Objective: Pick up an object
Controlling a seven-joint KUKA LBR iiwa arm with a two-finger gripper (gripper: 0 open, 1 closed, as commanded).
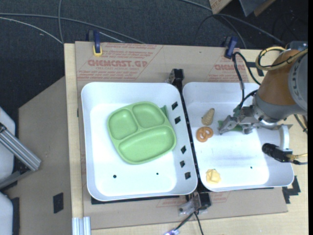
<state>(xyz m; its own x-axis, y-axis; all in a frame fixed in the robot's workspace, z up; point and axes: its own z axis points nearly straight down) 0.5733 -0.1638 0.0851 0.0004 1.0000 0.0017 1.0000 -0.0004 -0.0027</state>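
You see the pincer (226,127) low inside the right bin (254,180), reaching in from the right; I cannot tell its state. Just beside its tip lie a small pretzel (204,134) and a tan cone (209,115). A yellow piece (212,176) rests near the front wall. The left bin (98,170) holds a green divided plate (141,131).

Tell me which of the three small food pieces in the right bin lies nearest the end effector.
The tan cone, at the top of the group, just left of the end effector. The orange pretzel sits slightly farther, the yellow piece much farther.
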